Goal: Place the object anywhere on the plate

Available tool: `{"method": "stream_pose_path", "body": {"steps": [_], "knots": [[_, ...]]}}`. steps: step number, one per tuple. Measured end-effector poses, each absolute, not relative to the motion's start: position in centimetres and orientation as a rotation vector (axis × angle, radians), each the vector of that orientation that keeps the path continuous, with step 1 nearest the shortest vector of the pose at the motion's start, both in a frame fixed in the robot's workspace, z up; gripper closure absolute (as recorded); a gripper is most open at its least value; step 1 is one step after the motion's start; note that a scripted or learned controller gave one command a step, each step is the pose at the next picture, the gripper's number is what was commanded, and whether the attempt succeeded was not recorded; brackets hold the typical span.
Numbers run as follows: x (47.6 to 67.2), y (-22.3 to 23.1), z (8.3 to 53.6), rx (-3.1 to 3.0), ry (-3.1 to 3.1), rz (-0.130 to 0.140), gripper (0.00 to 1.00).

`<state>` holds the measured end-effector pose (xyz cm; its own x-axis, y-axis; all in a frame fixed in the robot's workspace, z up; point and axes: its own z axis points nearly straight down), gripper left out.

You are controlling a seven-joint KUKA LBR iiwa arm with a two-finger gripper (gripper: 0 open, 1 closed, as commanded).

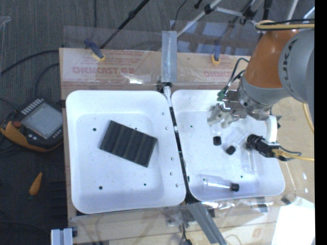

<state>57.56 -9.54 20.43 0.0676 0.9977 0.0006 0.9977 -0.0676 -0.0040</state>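
Observation:
A dark ribbed rectangular plate (127, 143) lies tilted in the left bin (82, 188). In the right bin (194, 111), a clear tube with a black cap (219, 184) lies near the front wall. A second clear tube (249, 160) lies further right. My gripper (224, 144) hangs low over the middle of the right bin, behind the capped tube and far from the plate. Its two black fingertips (216, 140) stand apart, so it is open, and I see nothing between them.
A raised divider (176, 137) separates the two bins. The arm's wrist with the orange band (268, 60) and a black fitting with a yellow cable (260, 146) hang over the right bin's back right. A teach pendant (36, 124) lies off the bench to the left.

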Motion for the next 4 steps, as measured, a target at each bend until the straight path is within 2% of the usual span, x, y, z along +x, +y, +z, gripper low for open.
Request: {"method": "stream_pose_path", "body": {"steps": [1,2,3,4], "knots": [[57.7,-1.0,18.1,-2.468,-1.938,0.008,1.00],[60.0,6.9,24.3,-1.978,-2.439,0.006,1.00],[66.3,12.6,30.5,-1.979,-2.441,0.005,1.00],[55.5,17.5,34.0,-1.787,-2.582,0.005,1.00]]}}
